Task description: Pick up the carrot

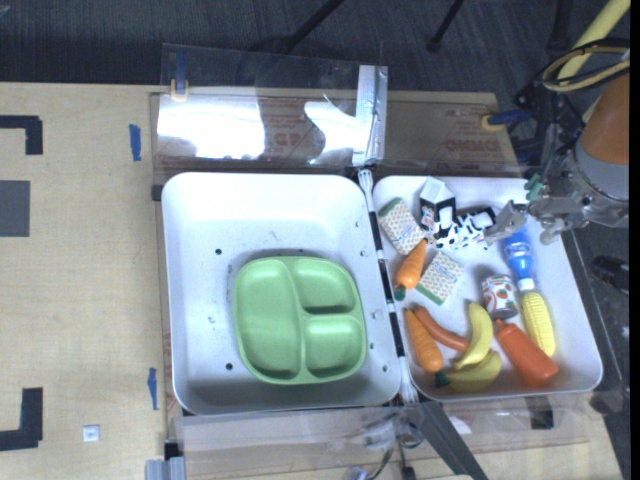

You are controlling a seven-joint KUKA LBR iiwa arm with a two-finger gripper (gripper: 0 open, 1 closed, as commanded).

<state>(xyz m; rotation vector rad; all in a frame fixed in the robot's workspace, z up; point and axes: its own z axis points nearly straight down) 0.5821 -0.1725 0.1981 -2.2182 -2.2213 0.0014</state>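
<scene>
Orange carrot lying tilted, right bin's left side.

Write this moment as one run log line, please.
carrot: right bin, left side, not held | gripper: above bin's far right | tray: left bin

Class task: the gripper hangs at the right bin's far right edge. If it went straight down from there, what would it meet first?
Probably the blue bottle, which lies just below the gripper in the right bin. Depth is unclear from this slanted view, so it could land on bare bin floor beside it.
</scene>
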